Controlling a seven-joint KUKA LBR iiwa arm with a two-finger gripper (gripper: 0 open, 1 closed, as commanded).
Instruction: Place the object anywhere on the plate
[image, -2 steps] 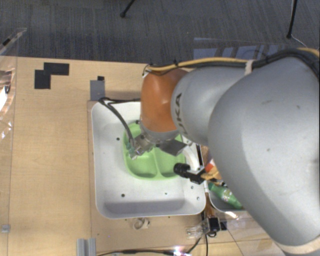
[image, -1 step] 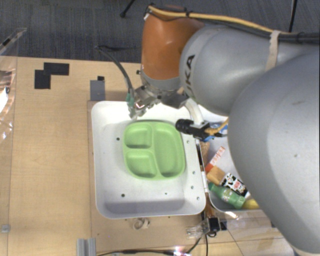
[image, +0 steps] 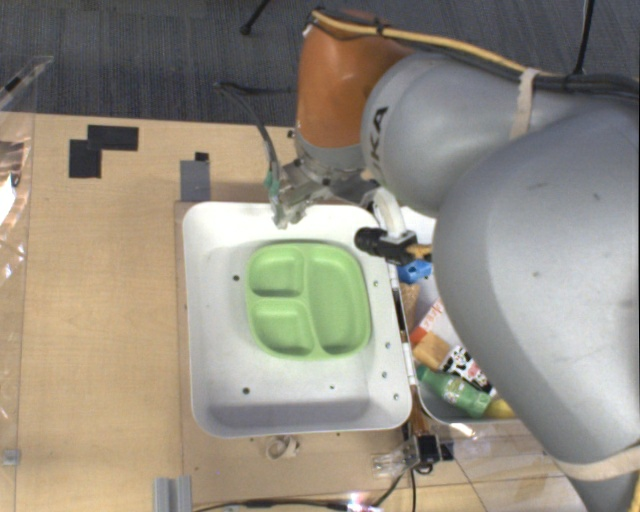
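I see the green plate (image: 305, 300) lying in the left white bin (image: 215, 400). My gripper (image: 284, 212) hangs just past the plate's far edge, over the bin's back wall. I cannot tell what it holds. Toys (image: 455, 375) lie in the other bin, right of the plate, partly hidden by my arm (image: 520, 250).

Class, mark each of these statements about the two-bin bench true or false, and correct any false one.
1. The plate is green. True.
2. The plate has three compartments. True.
3. The plate sits in the right bin. False: it lies in the left bin.
4. An object lies on the plate. False: its compartments are bare.
5. The gripper is over the left bin's far rim. True.
6. The right bin holds a single item. False: several items show there.
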